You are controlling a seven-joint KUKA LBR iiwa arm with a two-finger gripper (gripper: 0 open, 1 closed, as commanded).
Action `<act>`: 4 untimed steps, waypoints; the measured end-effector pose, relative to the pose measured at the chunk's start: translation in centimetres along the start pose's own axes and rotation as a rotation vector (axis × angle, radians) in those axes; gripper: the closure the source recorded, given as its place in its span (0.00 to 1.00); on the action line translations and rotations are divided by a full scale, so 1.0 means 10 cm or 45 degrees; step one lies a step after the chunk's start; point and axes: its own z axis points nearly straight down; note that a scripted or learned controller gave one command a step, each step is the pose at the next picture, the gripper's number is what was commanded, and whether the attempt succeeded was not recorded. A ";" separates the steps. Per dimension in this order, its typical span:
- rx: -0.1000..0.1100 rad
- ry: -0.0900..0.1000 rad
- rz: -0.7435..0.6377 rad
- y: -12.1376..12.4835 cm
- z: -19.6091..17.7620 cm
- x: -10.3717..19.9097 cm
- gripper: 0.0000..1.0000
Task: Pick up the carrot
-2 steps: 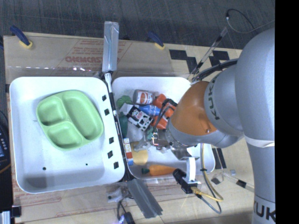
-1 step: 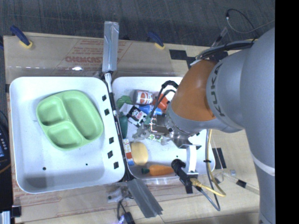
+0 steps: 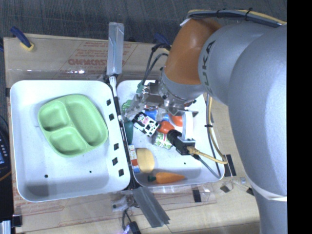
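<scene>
1. The orange carrot (image 3: 168,177) with a green stem end lay flat against the near wall of the right shallow white bin (image 3: 209,172).
2. Just beyond the carrot sat a pale yellow rounded object (image 3: 145,160).
3. Well beyond the carrot, the gripper (image 3: 155,101) hung low over a clutter of small items; whether it was spread or pressed together, I could not tell.
4. Left of the carrot's bin, the other bin (image 3: 24,130) held a light green divided plastic tray (image 3: 73,125).

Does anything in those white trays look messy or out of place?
Nothing is spilled or broken. The right bin holds a jumbled heap of small items under the arm, while the carrot lies apart at its near edge. The green plate sits askew in the left bin.
</scene>
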 end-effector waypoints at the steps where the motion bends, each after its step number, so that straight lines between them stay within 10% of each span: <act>1: 0.003 -0.002 0.040 -0.61 0.23 -0.53 0.00; 2: -0.005 0.000 -0.114 -0.72 -0.55 -0.03 0.00; 3: 0.005 -0.001 -0.151 -0.70 0.36 -0.39 0.00; 4: 0.005 -0.001 -0.062 -0.76 0.54 0.12 0.00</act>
